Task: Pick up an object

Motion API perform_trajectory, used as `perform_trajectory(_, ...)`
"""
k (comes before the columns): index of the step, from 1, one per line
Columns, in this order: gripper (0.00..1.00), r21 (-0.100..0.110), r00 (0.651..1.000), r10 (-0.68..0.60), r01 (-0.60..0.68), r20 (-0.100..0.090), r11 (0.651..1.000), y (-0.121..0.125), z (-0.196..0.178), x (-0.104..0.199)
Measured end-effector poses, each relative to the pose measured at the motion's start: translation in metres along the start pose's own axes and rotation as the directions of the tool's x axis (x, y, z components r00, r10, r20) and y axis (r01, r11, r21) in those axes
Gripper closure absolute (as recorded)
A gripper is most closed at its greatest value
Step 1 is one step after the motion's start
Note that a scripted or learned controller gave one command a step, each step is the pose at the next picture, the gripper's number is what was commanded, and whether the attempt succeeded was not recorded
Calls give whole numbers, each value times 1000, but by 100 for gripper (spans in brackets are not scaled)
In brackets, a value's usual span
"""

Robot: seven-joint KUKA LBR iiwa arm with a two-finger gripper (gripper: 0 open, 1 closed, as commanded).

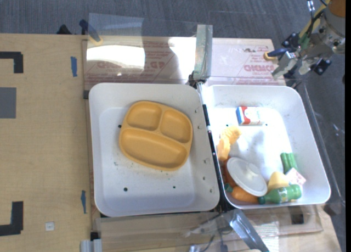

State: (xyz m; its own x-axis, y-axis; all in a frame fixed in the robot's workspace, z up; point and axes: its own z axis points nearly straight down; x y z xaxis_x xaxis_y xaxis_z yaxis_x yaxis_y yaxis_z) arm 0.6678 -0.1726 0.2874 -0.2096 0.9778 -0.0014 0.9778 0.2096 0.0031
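My gripper [292, 68] hangs at the upper right, just beyond the far right corner of the right bin [312, 135], above the bench. Its fingers stand apart with nothing between them. The right bin holds a small red, white and blue box [249, 115], a yellow-orange soft item [227, 141], a white round lid [247, 175], a green bottle [282, 193], a green piece [288, 161], a yellow piece [277, 179] and an orange piece [241, 194]. All lie well below and to the left of the gripper.
The left bin [104, 190] holds a yellow divided plate [156, 134]. A clear plastic sheet [142, 59] and a grey upright post [203, 50] stand behind the bins. A wooden board [38, 135] lies at the left.
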Motion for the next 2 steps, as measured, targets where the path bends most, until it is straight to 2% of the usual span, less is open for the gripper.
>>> perform_trajectory(1, 0, 10, 988, 157, -157, -2, 988, -34, 115, -37)
perform_trajectory(2, 0, -2, 993, 113, -113, -13, 994, -116, 192, -16)
